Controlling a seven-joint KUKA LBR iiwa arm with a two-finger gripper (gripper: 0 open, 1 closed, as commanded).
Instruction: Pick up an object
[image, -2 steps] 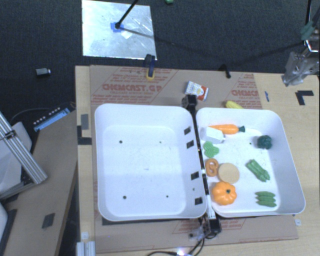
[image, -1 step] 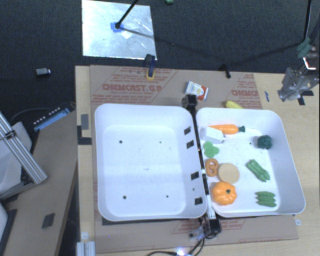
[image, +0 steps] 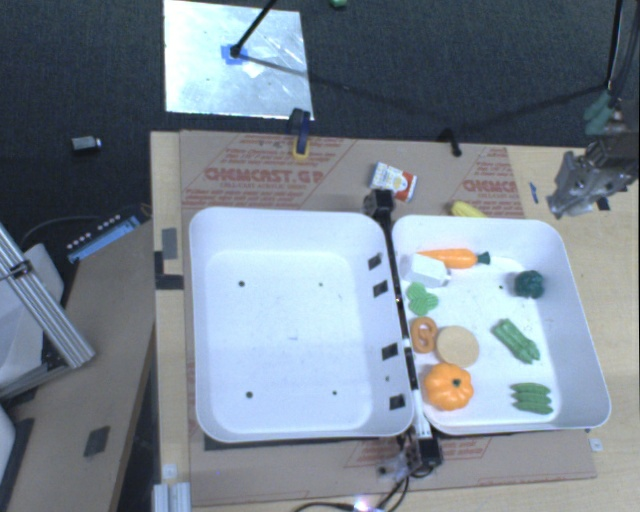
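Objects are lying untouched in the right bin (image: 580, 300) at the frame's lower right: a carrot (image: 452, 258), a pumpkin (image: 447, 387), a broccoli (image: 529, 284) and several green pieces. The gripper (image: 585, 185) is hovering at the upper right edge, outside the bin, carrying nothing visible; whether it is spread or closed cannot be told. Descent, grasp and lift all seem to be remaining.

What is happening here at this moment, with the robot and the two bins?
The gripper hangs above the bench, off the right bin's far right corner, touching nothing. All the toy food lies in that bin, among it a carrot, a pumpkin and a dark green ball. Nothing is picked up yet.
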